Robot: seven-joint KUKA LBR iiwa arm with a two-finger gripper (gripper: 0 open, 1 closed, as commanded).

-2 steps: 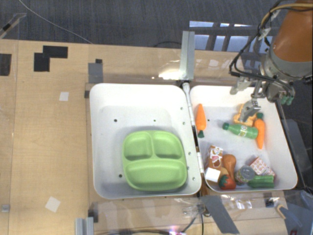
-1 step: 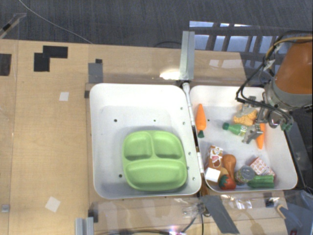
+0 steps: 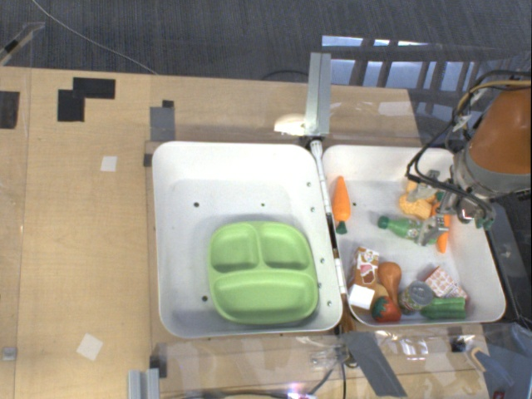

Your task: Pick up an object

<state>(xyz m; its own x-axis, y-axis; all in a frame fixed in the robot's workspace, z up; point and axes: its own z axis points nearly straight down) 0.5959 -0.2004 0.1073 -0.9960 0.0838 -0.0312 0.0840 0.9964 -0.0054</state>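
My gripper (image 3: 432, 225) hangs low in the right bin (image 3: 492, 266), under the grey wrist with the orange band (image 3: 501, 135). It sits over the right end of a green bottle (image 3: 397, 225) lying on its side. Just left of the gripper is a crumpled yellow-orange object (image 3: 418, 204), and a small orange piece (image 3: 442, 242) lies right below it. An orange carrot (image 3: 341, 199) lies near the bin's left wall. What the gripper touches is hidden by the wrist.
The left bin (image 3: 179, 169) holds a green divided plate (image 3: 262, 271). At the right bin's front lie a snack packet (image 3: 366, 264), a brown pear-like item (image 3: 387, 277), a red fruit (image 3: 385, 310), a patterned packet (image 3: 445, 283) and a green vegetable (image 3: 443, 308).
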